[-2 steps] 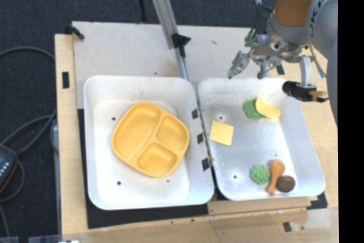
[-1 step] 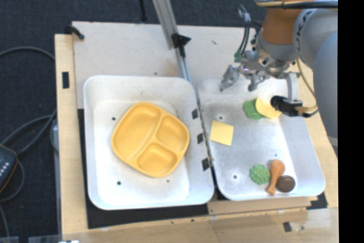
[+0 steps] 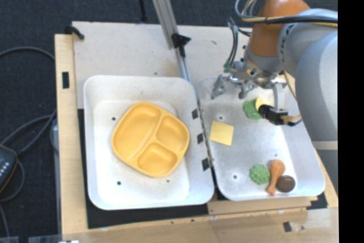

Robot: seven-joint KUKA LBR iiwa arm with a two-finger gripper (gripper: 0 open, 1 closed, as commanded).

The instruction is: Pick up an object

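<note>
Above right bin (image 3: 301, 139), claw (image 3: 234, 86) empty, spread.

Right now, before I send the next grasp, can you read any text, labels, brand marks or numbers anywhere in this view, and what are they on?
No readable text, label, brand or number in this view.
Yellow divided plate: plain, no marking.
Yellow square block: plain face.
Green knobbly piece and toy drumstick: no print visible.
Dark device at the left edge: small light marks, too small to read.
Arm's orange band: no lettering visible.
</note>
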